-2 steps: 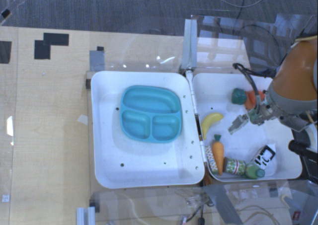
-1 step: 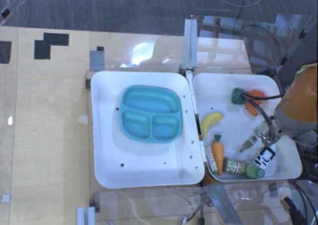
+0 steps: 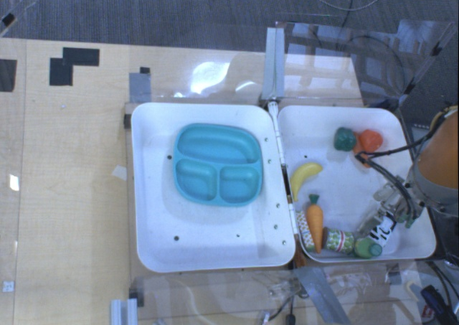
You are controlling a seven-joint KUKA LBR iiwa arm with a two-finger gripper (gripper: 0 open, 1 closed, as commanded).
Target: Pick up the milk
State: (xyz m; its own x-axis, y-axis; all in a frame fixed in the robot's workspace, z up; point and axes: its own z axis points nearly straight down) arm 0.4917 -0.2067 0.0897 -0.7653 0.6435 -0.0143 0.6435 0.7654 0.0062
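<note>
claw (image 3: 387, 217) low in right bin (image 3: 401, 130), over milk (image 3: 384, 230) (grip state unclear), arm reaching from right.

tray (image 3: 218, 164) light blue | banana (image 3: 305, 175) yellow | carrot (image 3: 314, 219) orange, green top | bins (image 3: 154, 194) white | desk (image 3: 57, 194) pale wood

The grey arm's two-finger gripper (image 3: 384, 219) is low in the right shallow white bin (image 3: 409, 130), over a black-and-white milk carton (image 3: 385, 229). Nearby lie a green-capped bottle (image 3: 351, 243), orange carrot (image 3: 314, 219) and yellow banana (image 3: 305, 175). The left white bin (image 3: 154, 173) holds a blue divided plate (image 3: 217, 163).
</note>
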